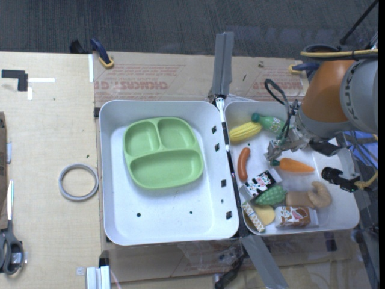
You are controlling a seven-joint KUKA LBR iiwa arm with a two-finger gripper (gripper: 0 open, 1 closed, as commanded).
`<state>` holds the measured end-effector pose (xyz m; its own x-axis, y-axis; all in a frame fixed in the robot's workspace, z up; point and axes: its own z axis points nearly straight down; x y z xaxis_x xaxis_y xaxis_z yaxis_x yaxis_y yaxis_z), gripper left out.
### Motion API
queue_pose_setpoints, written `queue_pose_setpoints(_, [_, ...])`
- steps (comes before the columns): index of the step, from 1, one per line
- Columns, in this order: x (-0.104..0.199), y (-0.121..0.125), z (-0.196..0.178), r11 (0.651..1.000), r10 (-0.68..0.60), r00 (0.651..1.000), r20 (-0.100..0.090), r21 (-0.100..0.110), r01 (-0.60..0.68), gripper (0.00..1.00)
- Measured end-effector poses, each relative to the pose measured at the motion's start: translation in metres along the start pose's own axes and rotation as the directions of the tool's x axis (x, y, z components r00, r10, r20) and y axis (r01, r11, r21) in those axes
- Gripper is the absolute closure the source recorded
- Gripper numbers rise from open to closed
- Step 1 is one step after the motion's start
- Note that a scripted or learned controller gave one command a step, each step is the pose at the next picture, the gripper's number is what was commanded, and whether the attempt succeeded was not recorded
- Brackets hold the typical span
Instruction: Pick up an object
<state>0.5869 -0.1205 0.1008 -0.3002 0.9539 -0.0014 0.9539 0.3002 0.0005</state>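
Orange carrot (296, 166) lies beside corn (245, 131), sausage (243, 163), bottle (268, 122).

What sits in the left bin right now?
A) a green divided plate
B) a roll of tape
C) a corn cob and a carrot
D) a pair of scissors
A: the green divided plate lies alone on the floor of the left bin, while the corn cob and carrot lie in the right bin, and the roll of tape rests on the bench outside.
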Motion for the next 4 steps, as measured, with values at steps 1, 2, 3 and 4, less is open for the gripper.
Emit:
queue_pose_setpoints(1, [0.000, 0.000, 0.000, 1.000, 0.000, 1.000, 0.000, 0.000, 0.000, 0.00])
queue_pose_setpoints(2, [-0.069, -0.038, -0.027, 1.000, 0.007, 1.000, 0.001, -0.001, -0.007, 0.00])
queue_pose_setpoints(3, [-0.051, -0.077, 0.009, 0.989, -0.146, 0.989, -0.002, 0.001, 0.146, 0.00])
queue_pose_setpoints(4, [-0.051, -0.076, 0.000, 0.990, -0.143, 0.990, -0.001, 0.000, 0.143, 1.00])
